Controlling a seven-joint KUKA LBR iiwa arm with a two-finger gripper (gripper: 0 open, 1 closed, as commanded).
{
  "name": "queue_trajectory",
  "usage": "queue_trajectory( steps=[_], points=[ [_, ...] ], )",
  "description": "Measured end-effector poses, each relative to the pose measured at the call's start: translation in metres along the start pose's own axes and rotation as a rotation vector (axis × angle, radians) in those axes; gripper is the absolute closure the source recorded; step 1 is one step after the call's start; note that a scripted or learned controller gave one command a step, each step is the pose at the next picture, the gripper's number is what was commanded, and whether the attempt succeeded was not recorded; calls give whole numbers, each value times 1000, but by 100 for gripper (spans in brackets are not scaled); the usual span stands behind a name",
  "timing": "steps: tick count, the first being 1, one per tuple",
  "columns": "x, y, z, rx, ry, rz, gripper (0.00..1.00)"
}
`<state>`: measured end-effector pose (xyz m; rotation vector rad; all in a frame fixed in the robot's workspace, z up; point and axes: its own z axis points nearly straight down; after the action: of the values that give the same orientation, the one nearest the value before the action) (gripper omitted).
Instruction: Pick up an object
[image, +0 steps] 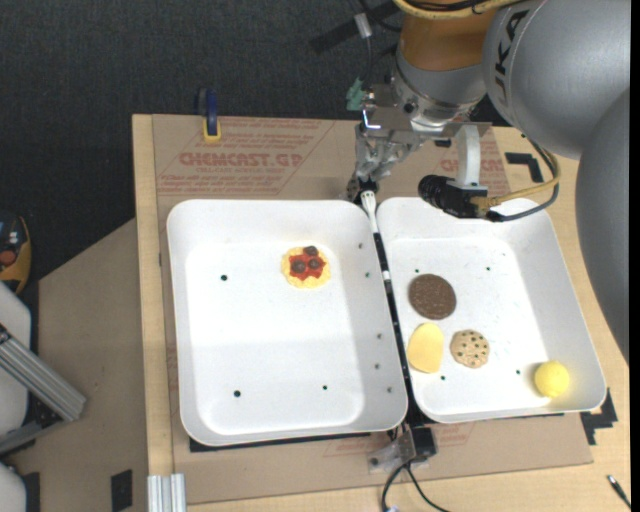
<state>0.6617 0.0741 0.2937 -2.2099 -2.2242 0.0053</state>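
Though I cannot tell how my jaws stand, the brown cookie (432, 296) looks stiff, light, brittle: grip its rim.

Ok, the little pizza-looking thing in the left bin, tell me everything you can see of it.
The toy pizza is a small round disc with a yellow rim, a red top and a few dark spots on it. It looks like plastic or rubber, though that is a guess. It lies flat on the floor of the left bin, in the far half and somewhat right of centre, alone, with nothing touching it but the bin floor. The pincer is near the bins' far edge, apart from it.
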Motion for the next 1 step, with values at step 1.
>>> queue_trajectory(
  steps=[1],
  points=[
    [31, 4, -182, -29, 2, 2, 100]
  ],
)
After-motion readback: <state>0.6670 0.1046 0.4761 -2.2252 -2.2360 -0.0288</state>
